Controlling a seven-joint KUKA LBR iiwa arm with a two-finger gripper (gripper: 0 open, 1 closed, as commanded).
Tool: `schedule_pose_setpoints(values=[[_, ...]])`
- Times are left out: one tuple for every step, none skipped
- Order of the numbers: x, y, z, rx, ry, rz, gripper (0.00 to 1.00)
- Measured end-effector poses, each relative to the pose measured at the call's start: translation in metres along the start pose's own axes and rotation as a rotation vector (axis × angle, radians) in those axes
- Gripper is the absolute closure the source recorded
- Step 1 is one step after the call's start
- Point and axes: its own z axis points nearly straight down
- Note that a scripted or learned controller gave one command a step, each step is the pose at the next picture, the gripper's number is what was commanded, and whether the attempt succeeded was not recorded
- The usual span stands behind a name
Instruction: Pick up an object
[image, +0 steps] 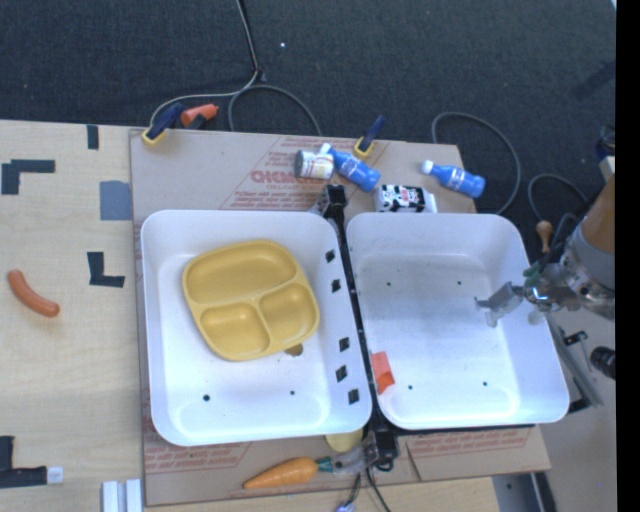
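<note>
Gripper (497, 303) over right bin (430, 235), near its right wall; finger spread: cannot tell, nothing seen held. Nearest object, tray (250, 298), lies far left of gripper in left bin (165, 330). Advice: cross divider, descend on tray rim, 1 finger each side.

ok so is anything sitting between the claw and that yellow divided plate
No object, but the claw is over the right bin and the yellow plate lies in the left bin; the two bins' adjoining rims run between them.

A carrot (282, 473) and sausage (33, 294) lie outside the bins.
</note>
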Motion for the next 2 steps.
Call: schedule_pose_setpoints(values=[[0.117, -0.022, 0.119, -0.005, -0.006, -0.004, 0.0], [0.059, 0.024, 0.031, -0.012, -0.006, 0.001, 0.0]])
